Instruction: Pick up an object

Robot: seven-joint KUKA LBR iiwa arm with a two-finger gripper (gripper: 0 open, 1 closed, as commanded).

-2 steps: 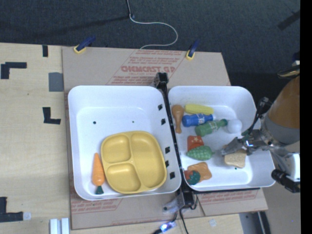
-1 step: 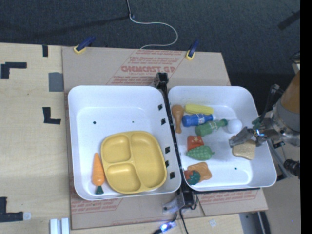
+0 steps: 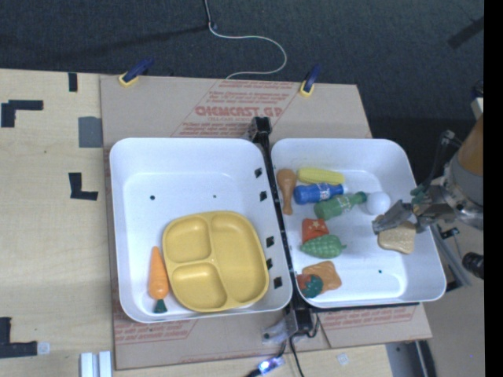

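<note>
The right bin (image 3: 393, 287) holds several toy foods: a yellow corn cob (image 3: 321, 176), a blue bottle (image 3: 318, 192), a green bottle (image 3: 339, 205), a white egg (image 3: 379, 203), a brown drumstick (image 3: 287, 188), a red piece (image 3: 314, 228), a green vegetable (image 3: 322, 247) and an orange-and-red piece (image 3: 316, 279). A tan bread-like piece (image 3: 398, 241) lies by the bin's right wall. My gripper (image 3: 401, 215) hangs low over that wall, just above the tan piece, perhaps touching its top edge.
In the left bin (image 3: 130, 171) sit a yellow divided plate (image 3: 214, 259) and an orange carrot (image 3: 158, 277) beside it. A black divider clip strip (image 3: 271, 210) runs between the bins. A white cable (image 3: 244, 42) loops behind the bench.
</note>
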